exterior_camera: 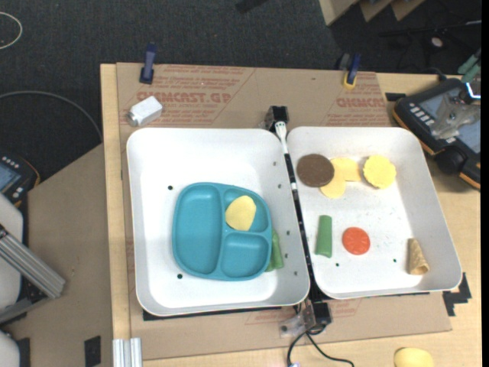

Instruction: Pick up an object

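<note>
Left bin [149, 205]: a teal divided plate [200, 232] sits at its middle. A yellow piece [241, 213] lies in the plate's far right compartment. A green strip [275, 252] is wedged between the plate's right rim and the bin's right wall, touching both as far as I can see. That leaves poor room for a grasp.

Right bin [428, 197], far edge first: a brown disc [315, 170] touches a pale yellow piece [341, 179], and a ridged yellow round [380, 171] lies just beside that. This is a crowded cluster, and closing on one would likely nudge its neighbour.

Right bin, near half: a green stick [325, 235] has its long axis running from far edge to near edge, so I judge the closing direction should run left to right across it. It lies near the bin's left wall with bare floor on its right. A red round [356, 241] just beside it stands apart on all sides. A tan cone [416, 257] lies near the right near corner, point toward the far edge, close to the wall.

Whether the gripper is open or closed I cannot tell. The arm enters from the right, so the right bin's things should be the shorter reach. Best candidate in my judgement is the red round, with open floor all round and no wall to foul. Nothing is lifted yet.
</note>
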You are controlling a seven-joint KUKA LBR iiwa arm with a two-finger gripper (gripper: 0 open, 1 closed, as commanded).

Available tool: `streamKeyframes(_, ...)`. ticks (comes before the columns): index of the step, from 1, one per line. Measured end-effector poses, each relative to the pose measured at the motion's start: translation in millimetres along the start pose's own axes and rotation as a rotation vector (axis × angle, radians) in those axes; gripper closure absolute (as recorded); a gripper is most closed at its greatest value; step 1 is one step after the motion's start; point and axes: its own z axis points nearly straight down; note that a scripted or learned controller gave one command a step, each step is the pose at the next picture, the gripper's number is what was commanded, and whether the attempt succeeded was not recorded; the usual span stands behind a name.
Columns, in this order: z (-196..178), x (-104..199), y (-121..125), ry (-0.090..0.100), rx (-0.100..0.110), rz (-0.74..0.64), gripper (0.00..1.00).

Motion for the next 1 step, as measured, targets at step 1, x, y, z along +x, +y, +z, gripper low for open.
streamKeyframes(1,91.2,10.5,-49.8,0.000,-0.001,0.000,1.00)
